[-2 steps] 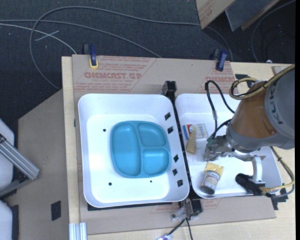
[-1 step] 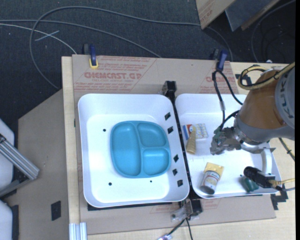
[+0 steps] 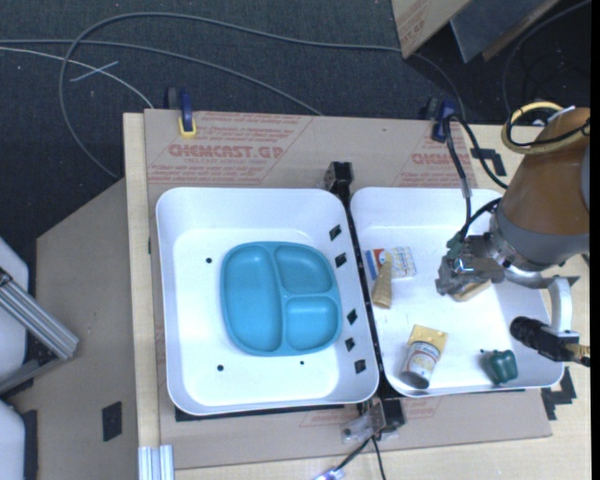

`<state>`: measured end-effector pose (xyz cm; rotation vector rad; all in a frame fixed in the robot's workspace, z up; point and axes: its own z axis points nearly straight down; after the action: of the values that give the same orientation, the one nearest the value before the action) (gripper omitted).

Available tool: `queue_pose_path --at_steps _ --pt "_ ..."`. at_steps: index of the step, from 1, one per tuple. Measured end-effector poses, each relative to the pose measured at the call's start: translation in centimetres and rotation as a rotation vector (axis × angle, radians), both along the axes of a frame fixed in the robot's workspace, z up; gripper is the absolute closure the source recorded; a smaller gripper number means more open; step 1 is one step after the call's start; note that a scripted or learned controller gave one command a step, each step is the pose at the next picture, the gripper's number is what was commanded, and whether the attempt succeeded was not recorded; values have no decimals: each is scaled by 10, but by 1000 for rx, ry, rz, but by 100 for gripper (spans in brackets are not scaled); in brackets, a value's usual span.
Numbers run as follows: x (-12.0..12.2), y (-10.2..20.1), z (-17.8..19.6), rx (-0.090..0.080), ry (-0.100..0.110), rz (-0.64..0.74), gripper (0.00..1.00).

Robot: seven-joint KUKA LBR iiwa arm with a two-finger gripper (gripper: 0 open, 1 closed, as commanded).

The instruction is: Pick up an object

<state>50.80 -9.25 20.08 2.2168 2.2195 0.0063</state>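
Claw over right bin, grip state unclear.
Small jar, tan-labelled, lies nearer; green pepper right of it.

Left bin holds a tray. Right bin holds a packet, jar and pepper.

Bench on dark carpet

A brown board printed with red lettering tops the bench, clamped by blue clips; grey cables loop over the dark carpet, a cardboard box beyond
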Motion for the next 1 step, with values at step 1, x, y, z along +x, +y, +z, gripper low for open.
queue_pose_path --at_steps 1 --pt "1 0 7 1 4 0 100"
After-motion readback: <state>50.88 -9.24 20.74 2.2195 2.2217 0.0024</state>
